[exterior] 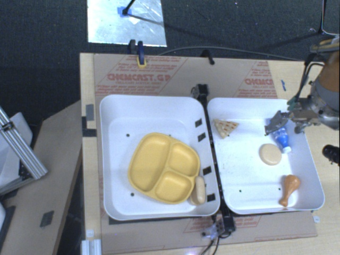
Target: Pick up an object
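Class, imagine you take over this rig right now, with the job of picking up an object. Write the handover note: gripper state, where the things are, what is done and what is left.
Gripper: over the right bin's upper right area, just above the blue bottle; whether it grips anything cannot be told.
Right bin: pizza slice upper left, blue bottle upper right, round cookie below the bottle, drumstick lower right.
Left bin: yellow divided plate, bread roll at its lower right edge.
Done: arm has reached the bottle area.
Left: confirm a grasp and lift.
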